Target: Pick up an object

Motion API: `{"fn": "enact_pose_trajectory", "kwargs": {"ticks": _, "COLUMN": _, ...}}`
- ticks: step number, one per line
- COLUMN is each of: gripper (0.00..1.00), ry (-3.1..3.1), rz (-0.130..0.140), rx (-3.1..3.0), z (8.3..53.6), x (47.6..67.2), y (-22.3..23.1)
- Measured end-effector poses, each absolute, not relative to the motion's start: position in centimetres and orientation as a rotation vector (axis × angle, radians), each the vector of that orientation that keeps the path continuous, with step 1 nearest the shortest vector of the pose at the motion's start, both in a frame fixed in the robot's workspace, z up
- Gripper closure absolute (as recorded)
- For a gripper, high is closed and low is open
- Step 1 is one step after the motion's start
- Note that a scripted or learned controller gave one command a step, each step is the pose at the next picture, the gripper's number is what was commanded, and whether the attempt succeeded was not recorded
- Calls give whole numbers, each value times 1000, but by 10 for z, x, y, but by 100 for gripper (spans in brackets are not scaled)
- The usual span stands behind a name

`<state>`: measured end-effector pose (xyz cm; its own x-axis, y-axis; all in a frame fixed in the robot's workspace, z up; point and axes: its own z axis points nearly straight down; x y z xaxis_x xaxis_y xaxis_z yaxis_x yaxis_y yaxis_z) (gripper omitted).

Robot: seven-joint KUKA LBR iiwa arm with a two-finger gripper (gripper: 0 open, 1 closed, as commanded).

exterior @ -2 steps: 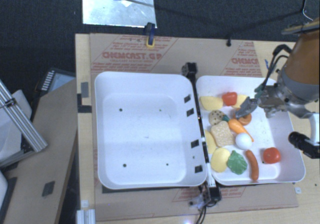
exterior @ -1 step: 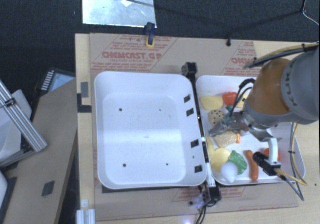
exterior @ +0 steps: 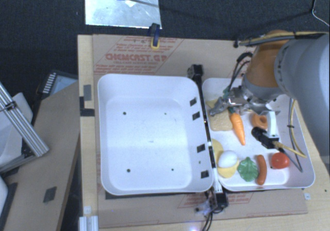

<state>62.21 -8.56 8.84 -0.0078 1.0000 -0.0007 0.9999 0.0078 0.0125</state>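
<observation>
The right bin point(exterior: 304, 173) holds several toy foods. An orange carrot point(exterior: 237, 127) lies beside a tan bread slice point(exterior: 221, 122) near its left wall. A white egg point(exterior: 227, 159), a green leafy piece point(exterior: 248, 169), a brown sausage point(exterior: 262, 169) and a red tomato point(exterior: 280, 160) line the front. My gripper point(exterior: 225, 104) hangs low over the back left part of this bin, just above the bread slice and the carrot's top. Nothing shows between its tips.
The left white bin point(exterior: 111, 121) stands beside the right one, with a black divider point(exterior: 205, 121) between them. A yellow piece point(exterior: 218, 148) lies by the egg, and a small orange piece point(exterior: 259, 120) sits right of the carrot. The grey arm point(exterior: 304, 70) covers the right bin's back right.
</observation>
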Motion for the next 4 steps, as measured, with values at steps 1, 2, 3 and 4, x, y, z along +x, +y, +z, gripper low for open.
{"fn": "enact_pose_trajectory", "kwargs": {"ticks": 1, "gripper": 100, "ry": 2216, "rz": 21, "rx": 2206, "z": 103, "x": 623, "y": -87}}
{"fn": "enact_pose_trajectory", "kwargs": {"ticks": 2, "gripper": 100, "ry": 2228, "rz": 16, "rx": 2203, "z": 191, "x": 673, "y": -22}}
{"fn": "enact_pose_trajectory", "kwargs": {"ticks": 3, "gripper": 100, "ry": 2237, "rz": 26, "rx": 2198, "z": 318, "x": 620, "y": 90}}
{"fn": "enact_pose_trajectory", "kwargs": {"ticks": 4, "gripper": 100, "ry": 2240, "rz": 13, "rx": 2204, "z": 347, "x": 594, "y": 194}}
